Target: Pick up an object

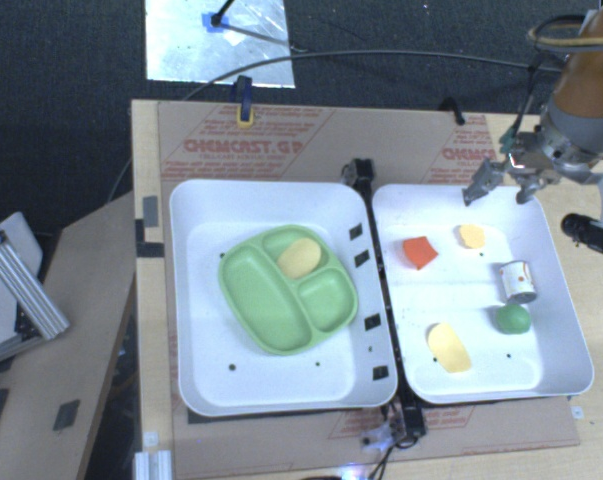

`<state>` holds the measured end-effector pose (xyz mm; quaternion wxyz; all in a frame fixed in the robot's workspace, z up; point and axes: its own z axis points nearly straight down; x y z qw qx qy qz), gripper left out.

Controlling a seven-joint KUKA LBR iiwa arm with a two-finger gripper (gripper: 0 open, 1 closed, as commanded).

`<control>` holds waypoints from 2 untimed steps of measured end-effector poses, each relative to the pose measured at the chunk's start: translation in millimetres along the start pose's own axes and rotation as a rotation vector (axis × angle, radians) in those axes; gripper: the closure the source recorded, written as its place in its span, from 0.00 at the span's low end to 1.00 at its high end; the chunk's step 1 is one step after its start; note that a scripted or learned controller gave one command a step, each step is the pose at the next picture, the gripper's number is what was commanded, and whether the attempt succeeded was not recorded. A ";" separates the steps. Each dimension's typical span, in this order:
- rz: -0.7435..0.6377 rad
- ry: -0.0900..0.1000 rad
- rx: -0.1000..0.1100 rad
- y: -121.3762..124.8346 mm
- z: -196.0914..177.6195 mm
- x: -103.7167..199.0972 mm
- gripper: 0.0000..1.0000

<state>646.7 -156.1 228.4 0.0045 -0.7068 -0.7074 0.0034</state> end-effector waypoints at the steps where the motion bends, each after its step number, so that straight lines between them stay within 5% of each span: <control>1: -0.002 -0.002 -0.013 2.4 -8.5 0.5 0.00; 2: -0.001 -0.001 -0.009 -5.0 49.9 2.3 0.00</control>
